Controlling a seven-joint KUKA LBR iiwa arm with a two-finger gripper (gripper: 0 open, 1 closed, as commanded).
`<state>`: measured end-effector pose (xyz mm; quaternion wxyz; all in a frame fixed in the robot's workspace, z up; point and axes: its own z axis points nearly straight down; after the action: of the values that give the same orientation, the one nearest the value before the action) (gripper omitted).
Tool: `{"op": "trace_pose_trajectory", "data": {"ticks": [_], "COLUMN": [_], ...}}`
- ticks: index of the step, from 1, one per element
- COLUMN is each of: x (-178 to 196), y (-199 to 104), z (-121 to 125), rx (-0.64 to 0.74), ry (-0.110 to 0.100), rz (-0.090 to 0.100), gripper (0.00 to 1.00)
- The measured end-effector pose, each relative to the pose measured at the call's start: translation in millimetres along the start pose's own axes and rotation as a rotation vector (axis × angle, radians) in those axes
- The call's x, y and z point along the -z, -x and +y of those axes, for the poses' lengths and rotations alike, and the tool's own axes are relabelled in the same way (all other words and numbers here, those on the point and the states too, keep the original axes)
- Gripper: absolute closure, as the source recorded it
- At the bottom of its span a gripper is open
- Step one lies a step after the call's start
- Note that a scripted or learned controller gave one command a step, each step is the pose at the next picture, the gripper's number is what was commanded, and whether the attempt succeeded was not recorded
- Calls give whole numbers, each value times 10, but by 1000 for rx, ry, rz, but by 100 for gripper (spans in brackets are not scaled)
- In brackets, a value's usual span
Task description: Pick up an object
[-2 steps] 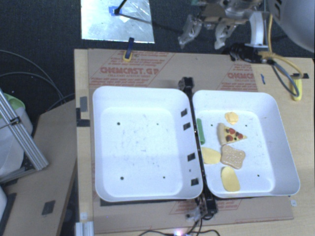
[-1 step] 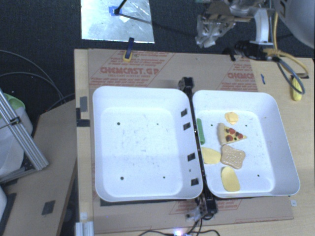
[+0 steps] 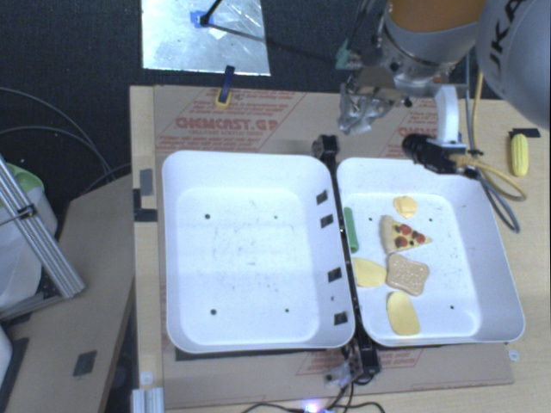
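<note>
My gripper (image 3: 360, 117) hangs above the far edge of the right bin (image 3: 491, 256), near the divider, with nothing visible between its fingers. Inside that bin lie a pizza slice (image 3: 403, 233), a toast-like cracker (image 3: 406, 274), a small yellow piece (image 3: 405, 205), a pale yellow round chip (image 3: 370, 273), a yellow oval piece (image 3: 402, 313) and a green stick (image 3: 351, 229) along the left wall. All these things sit well below and in front of the gripper.
The left bin (image 3: 245, 248) sits beside the right one. A yellow corn-like thing (image 3: 519, 153) lies on the bench at the far right. A shiny metal sheet (image 3: 205, 22) lies beyond the bench at the back.
</note>
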<state>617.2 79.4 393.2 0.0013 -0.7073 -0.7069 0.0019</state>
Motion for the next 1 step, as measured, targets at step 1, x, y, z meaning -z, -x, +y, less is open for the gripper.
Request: {"op": "trace_pose_trajectory", "data": {"ticks": [1], "x": [-582], "y": [-395], "z": [-242], "rx": [7], "ry": [0], "rz": [2], "gripper": [100]}}
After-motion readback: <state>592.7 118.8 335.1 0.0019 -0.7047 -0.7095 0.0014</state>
